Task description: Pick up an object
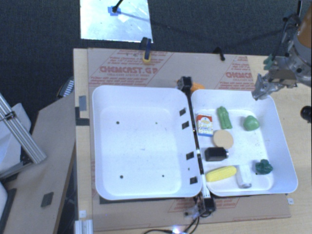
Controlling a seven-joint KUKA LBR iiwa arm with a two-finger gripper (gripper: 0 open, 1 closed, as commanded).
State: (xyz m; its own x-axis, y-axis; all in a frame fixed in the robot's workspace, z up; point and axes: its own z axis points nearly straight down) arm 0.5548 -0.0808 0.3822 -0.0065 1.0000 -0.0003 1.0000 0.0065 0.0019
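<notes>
Gripper: the gripper [260,92] is seen at the upper right, hanging over the far right corner of the right bin [280,130]; nothing is seen between its fingers, and whether they are spread or closed cannot be told.
Arm: a grey arm [297,48] is seen entering from the right edge.
Right bin contents: seven small things are laid in it, none touched by the gripper.
Green cylinder: a ribbed green piece [224,117] is set upright-lengthwise near the bin's far side.
Green lump: a rounded light green object [251,123] is placed to its right, the nearest thing to the gripper.
Carton: a small red and white box [204,125] is laid against the bin's left wall.
Disc: a flat tan round [223,139] is found just below the green cylinder.
Black block: a dark boxy item [215,154] is set just below the disc.
Corn: a yellow corn cob [221,173] is laid crosswise near the front edge.
Clear piece: a pale, translucent object [244,177] is placed just right of the corn.
Dark green figure: a small knobbly dark green object [263,167] is seen near the right front corner.
Left bin: a white bin [141,140] is set beside the right one.
</notes>
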